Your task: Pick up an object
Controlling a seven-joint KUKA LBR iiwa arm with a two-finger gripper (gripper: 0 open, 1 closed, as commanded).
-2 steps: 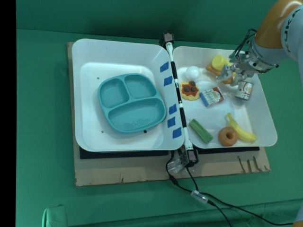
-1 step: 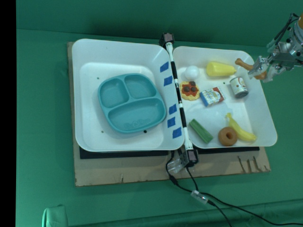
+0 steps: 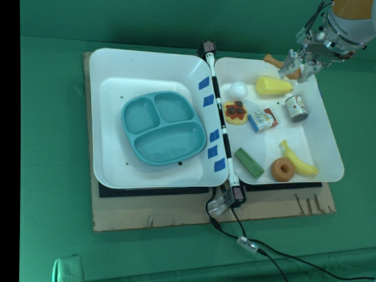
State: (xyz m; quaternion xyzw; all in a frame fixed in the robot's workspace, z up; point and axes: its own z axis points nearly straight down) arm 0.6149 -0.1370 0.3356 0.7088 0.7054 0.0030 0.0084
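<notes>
My gripper [image 3: 298, 70] hangs over the back of the right bin [image 3: 329, 151], its two fingers spread apart with nothing between them. Just below and left of it lies a yellow pepper-shaped toy [image 3: 272, 86]. An orange-brown toy [image 3: 276, 60] lies at the bin's back rim, partly behind the fingers. Further forward lie a small can [image 3: 296, 107], a white egg [image 3: 238, 89], a pizza slice [image 3: 235, 112], a blue-and-red packet [image 3: 262, 120], a green block [image 3: 249, 162], a doughnut [image 3: 283, 169] and a banana [image 3: 298, 160].
The left bin [image 3: 108, 75] holds a teal divided plate [image 3: 163, 127]. A divider with blue tags [image 3: 216, 122] runs between the bins. Cables [image 3: 252, 248] trail across the green bench in front. Cardboard [image 3: 176, 219] lies beneath both bins.
</notes>
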